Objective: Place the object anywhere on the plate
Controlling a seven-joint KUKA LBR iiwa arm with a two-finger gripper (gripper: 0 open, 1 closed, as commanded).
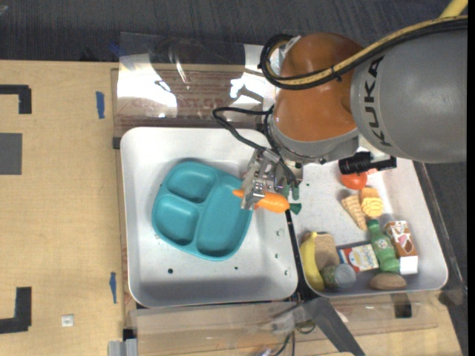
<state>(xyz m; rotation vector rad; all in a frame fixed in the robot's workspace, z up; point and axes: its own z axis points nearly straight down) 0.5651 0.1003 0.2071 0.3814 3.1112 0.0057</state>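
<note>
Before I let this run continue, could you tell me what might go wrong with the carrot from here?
1. The gripper holds the orange carrot right at the teal plate's right edge; released here, it may well land in the left bin beside the plate.
2. The carrot sticks out sideways from the fingers, so the hold looks off-centre and it might slip early.
3. The plate's raised dividers could make a dropped carrot roll.

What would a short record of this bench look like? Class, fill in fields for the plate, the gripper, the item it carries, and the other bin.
plate: teal, three compartments, in the left bin
gripper: over the plate's right edge
carried item: orange toy carrot between the fingers, not yet set down
right bin: holds a banana, tomato and other toy foods
</note>
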